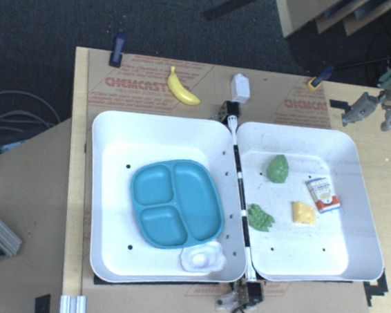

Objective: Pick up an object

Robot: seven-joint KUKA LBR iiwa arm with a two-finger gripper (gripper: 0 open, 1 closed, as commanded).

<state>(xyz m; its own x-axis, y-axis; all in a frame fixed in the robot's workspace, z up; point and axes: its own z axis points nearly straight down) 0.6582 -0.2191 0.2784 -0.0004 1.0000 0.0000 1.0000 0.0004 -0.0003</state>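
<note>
gripper (375, 112) at 2 o'clock, off the bins, fingers spread, holding nothing | right bin (357, 204): green lump (277, 168), carton (322, 193), yellow block (304, 213) | left bin (110, 178): blue tray (175, 202)

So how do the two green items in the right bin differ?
The upper green item is a smooth, rounded lump of paler green, well inside the right bin. The lower green item is darker, bumpy and ragged-edged, lying flatter and closer to the divider between the bins. Both are small, green and lie apart from the gripper.
</note>
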